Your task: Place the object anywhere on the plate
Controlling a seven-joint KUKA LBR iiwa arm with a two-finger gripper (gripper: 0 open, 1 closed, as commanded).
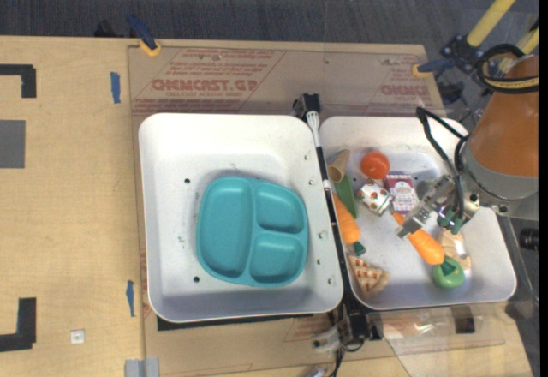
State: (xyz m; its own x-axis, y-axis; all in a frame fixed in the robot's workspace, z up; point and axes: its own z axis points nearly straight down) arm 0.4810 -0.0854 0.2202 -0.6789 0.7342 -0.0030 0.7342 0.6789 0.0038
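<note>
Tool (pixel 425 223) over carrot (pixel 425 247), fingers' spread unclear, carrot seemingly angled toward lower right, teal plate (pixel 253 230)

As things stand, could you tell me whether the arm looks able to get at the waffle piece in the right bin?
Probably yes: the waffle piece lies exposed at the near left of the right bin, nothing on top, and the gripper hovers close by over the carrot.

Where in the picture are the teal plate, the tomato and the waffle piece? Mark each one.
teal plate (pixel 224 230): camera view, on its large left compartment.
tomato (pixel 374 164): camera view, on the middle of its red top.
waffle piece (pixel 367 275): camera view, on its gridded face.
</note>
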